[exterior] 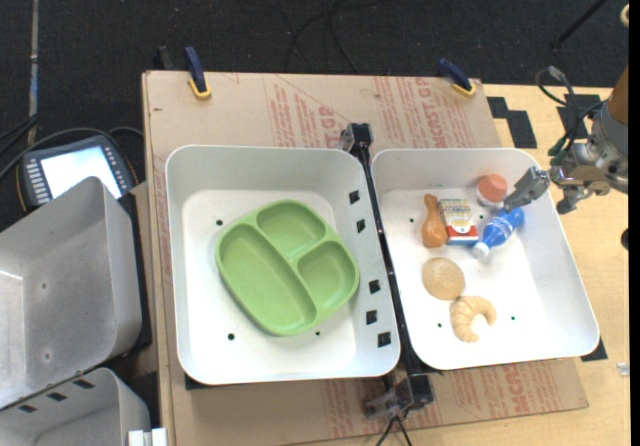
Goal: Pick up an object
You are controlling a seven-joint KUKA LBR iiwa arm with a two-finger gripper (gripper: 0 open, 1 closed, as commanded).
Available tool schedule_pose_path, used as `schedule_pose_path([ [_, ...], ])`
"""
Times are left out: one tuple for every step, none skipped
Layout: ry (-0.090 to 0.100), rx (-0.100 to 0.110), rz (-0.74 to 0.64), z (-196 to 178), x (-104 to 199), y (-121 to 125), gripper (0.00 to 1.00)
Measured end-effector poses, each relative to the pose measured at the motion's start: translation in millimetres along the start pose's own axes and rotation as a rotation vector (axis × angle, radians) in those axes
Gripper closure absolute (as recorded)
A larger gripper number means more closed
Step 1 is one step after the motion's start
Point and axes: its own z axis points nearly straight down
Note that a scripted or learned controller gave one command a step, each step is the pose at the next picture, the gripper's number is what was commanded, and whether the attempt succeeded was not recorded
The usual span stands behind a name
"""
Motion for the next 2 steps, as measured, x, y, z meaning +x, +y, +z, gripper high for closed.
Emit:
schedule_pose_path([
  [0.002, 0.006, 0.002, 62.8, 6.5, -3.0, 0.0],
  [0.002, 0.005, 0.002, 108.2, 9.8, -9.3, 0.0],
])
